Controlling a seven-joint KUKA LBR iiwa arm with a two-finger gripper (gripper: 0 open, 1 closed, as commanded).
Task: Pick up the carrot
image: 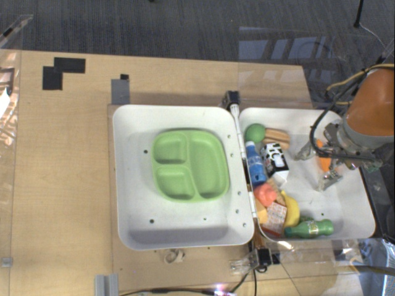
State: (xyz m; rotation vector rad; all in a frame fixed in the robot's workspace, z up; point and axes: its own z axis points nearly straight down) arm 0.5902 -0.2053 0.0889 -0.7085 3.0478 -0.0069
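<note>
Several toys (274, 193) beside green bottle (310, 228)

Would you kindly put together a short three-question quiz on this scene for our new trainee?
1. True or false: the green divided plate lies in the left bin.
2. Which item lies nearest the view's bottom edge? A) green bottle B) green ball C) blue bottle
3. Fill in: the end effector hangs over the ____ bin.
Key: 1 true; 2 A; 3 right.
</note>
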